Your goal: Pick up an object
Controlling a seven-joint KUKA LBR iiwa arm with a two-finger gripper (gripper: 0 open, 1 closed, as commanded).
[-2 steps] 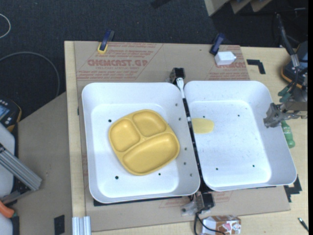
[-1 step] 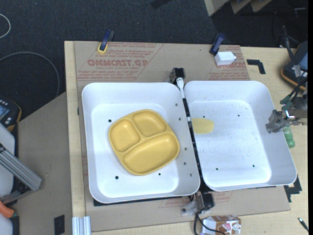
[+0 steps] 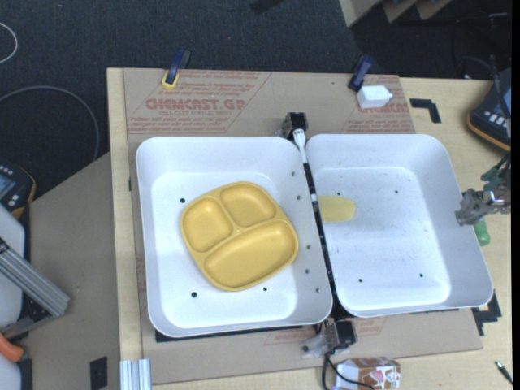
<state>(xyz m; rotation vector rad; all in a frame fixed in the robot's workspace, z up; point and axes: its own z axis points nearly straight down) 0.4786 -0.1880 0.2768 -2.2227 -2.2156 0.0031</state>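
Printed lettering on the brown board under the bins

The board (image 3: 244, 96) carries red print reading "CHEMCAST G.P" above the left bin (image 3: 162, 218), with a smaller line of red print over it, too fine to read. The same red lettering stands on the board above the right bin (image 3: 439, 218), partly covered by a small white block (image 3: 374, 97), and cannot be made out in full.

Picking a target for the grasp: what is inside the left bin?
The left bin holds one yellow divided plate with three compartments, lying flat near its middle. Small dark dots mark the bin's floor around it. Whatever lies beneath the plate is covered.
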